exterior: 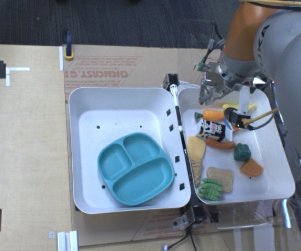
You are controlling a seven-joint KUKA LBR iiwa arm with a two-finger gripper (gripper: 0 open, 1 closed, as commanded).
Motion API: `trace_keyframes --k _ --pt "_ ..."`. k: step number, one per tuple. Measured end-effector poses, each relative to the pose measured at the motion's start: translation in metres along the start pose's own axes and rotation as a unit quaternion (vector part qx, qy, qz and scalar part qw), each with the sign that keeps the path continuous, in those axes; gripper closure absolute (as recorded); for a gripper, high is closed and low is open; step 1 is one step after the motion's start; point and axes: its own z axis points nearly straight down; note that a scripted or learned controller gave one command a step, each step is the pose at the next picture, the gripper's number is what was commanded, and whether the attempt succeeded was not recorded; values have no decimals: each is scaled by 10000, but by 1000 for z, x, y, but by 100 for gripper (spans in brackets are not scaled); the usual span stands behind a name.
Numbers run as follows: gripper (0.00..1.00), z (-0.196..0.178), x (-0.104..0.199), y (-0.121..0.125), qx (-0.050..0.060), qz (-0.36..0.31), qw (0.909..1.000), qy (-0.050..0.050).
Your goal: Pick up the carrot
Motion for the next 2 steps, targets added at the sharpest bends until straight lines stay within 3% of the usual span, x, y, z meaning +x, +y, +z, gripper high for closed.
trace_keyframes --k 1,2 --pt "0 1 -1 0 11 -2 10000 -6" --pt "0 0 -58 -31 6 -1927 9813 -3"
